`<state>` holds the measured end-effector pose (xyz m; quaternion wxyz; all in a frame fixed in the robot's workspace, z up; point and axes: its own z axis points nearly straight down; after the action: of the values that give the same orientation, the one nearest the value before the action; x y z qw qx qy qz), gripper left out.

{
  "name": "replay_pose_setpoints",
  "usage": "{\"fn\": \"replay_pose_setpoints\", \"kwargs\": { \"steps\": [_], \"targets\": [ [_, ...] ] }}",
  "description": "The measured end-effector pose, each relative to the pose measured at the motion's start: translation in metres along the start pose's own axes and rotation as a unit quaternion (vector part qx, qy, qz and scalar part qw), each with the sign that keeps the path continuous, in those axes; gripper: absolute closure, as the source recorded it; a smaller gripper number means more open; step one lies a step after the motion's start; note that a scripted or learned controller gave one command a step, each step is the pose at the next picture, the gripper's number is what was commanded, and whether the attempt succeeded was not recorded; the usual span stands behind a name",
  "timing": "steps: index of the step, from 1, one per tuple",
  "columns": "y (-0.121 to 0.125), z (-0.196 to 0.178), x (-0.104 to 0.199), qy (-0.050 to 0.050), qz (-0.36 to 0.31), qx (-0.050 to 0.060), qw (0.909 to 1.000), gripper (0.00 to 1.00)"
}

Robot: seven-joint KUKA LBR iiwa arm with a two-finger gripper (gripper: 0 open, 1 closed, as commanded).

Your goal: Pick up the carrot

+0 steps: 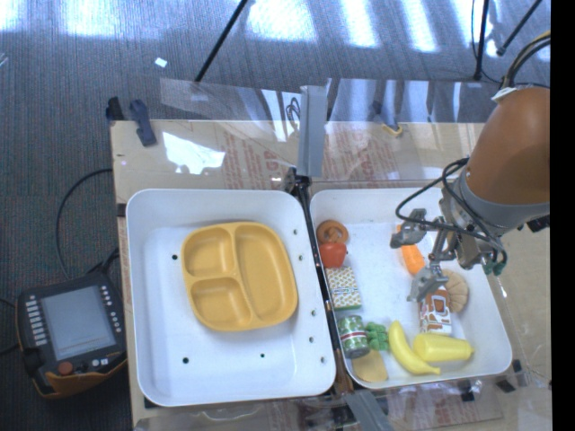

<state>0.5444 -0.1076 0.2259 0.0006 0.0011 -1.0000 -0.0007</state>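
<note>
Gripper (429,260) above right bin (377,206), carrot (411,259) just beside; yellow tray (239,275) in left bin (153,330).

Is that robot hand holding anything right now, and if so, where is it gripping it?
It cannot be told. The gripper sits right beside the carrot in the right bin, but this view does not show the carrot clamped in it.
</note>
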Motion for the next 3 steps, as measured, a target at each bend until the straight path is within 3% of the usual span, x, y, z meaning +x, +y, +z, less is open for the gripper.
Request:
{"fn": "replay_pose_setpoints", "kwargs": {
  "steps": [1,2,3],
  "targets": [
    [-0.026,0.080,-0.032,0.002,0.096,0.000,0.9954,0.00],
    [-0.027,0.142,-0.040,0.003,0.118,0.000,0.9930,0.00],
    [-0.026,0.128,-0.043,-0.001,0.115,0.000,0.9933,1.00]
  ]
}}
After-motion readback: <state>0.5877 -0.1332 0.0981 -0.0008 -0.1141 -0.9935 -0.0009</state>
